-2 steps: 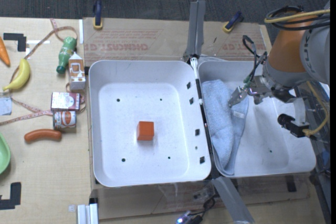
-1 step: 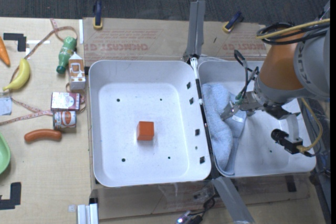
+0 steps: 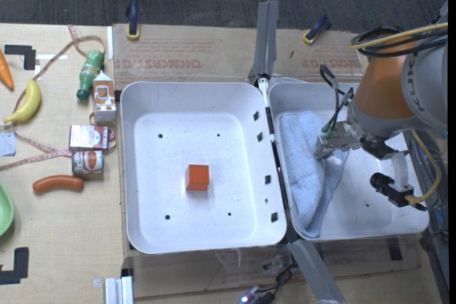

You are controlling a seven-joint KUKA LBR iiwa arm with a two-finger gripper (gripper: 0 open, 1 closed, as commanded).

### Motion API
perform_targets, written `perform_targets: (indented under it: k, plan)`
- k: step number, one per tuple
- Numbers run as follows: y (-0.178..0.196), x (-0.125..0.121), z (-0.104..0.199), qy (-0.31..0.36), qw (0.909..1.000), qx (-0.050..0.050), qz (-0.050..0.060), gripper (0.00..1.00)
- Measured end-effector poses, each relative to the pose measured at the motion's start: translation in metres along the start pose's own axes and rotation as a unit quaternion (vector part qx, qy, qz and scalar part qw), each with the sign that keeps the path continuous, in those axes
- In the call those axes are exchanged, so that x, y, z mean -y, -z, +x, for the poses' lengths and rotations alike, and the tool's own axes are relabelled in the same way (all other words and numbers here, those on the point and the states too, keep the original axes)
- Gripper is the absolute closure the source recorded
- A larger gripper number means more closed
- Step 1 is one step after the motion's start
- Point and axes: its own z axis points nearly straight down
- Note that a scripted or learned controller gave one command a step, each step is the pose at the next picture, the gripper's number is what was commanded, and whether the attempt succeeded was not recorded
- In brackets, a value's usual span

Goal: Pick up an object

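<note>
Orange block: small cube, alone on the floor of the left bin, well to the left of the gripper and a little lower in the view; nothing touches it.
Cloth: pale blue-white, lying along the left side of the right bin, directly under and beside the gripper; a grey strip hangs from the gripper area down toward the bin's near-left corner.
Bench: brown cardboard sheet under both bins, printed lettering along its far strip, held by blue and yellow clamps at the back edge.
Bins: two shallow white trays side by side, a grey divider bar running between them from the far side; small dark holes dot the left bin's floor.
Side table: light wood surface far left of the gripper, carrying toy food: banana, green bottle, small carton, can, sausage, plus a looping measuring tape.
Room: dark carpet beyond the bench's far edge.
Arm: grey with orange band, coming in from the right above the right bin, cables trailing.
Gripper: low over the right bin, at the cloth's right edge, apparently touching it; whether the fingers are spread or pressed together cannot be told from this angle, nor whether anything sits between them.
</note>
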Motion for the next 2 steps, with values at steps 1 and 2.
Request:
perform_targets:
  k: [1,2]
  plan:
    - [0.0,0.0,0.0,0.0,1.0,0.0,0.0,0.0]
    - [0.015,-0.022,-0.04,0.014,0.9999,0.0,0.003,0.0]
